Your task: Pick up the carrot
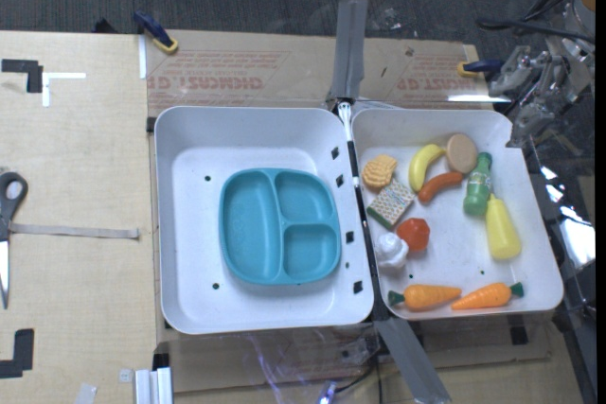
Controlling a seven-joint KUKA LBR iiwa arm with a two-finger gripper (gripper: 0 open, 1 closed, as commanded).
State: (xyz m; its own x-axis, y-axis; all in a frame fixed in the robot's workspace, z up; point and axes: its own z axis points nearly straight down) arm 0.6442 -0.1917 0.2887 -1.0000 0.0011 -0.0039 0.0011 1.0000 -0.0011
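My pincer (pixel 536 96) sits off the far right corner of the right bin (pixel 542 203), above the bench rather than over the toys. It is a tangle of metal and cable from this angle, so I cannot tell whether it is apart or together; nothing is clamped in it that I can see. There are two carrots, both lying flat along the near wall of the right bin. The left carrot (pixel 428 297) has its long axis almost straight across the view, green tuft at the left end and orange tip pointing right. The right carrot (pixel 487 296) lies nearly in line with it but reversed: tuft at the right end, tip pointing left, its body rising a little toward the right. The two tips come very close together, and I cannot tell whether they touch. Farther back in that bin are a banana (pixel 424 166), a green bottle (pixel 477 186) and a yellow bottle (pixel 501 228); the green bottle's label is too small for me to read. The left bin (pixel 180 232) holds a teal divided plate (pixel 280 225). The cardboard (pixel 237 76) behind the bins carries red printing that appears upside down, and I cannot make out the words.
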